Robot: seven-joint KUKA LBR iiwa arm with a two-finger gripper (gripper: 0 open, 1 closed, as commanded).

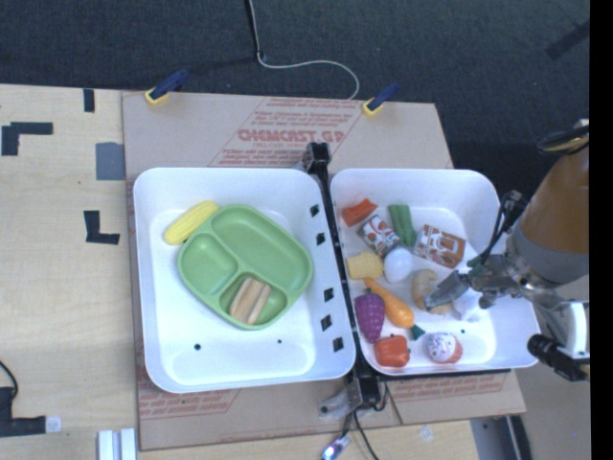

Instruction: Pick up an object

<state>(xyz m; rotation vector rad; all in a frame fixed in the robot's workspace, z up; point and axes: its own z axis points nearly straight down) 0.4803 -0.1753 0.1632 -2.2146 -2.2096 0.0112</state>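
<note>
The right white bin (484, 192) holds several toy foods: a red piece (359, 211), a green vegetable (402, 223), a small labelled bottle (381, 236), a brown and white packet (441, 247), a yellow piece (364, 264), a white egg (397, 264), a tan lump (421, 284), an orange carrot (393, 305), a purple fruit (370, 316), a red tomato (392, 351) and a pink-white ball (442, 347). My gripper (452, 293) is low inside this bin, right beside the tan lump. Nothing is visibly lifted.
The left white bin (158, 286) carries a green divided plate (278, 247) with a tan bun (251, 298) in one compartment, and a yellow corn cob (190, 221) at the plate's upper left. A black divider (330, 257) runs between the bins. The arm's body (560, 228) overhangs the right rim.
</note>
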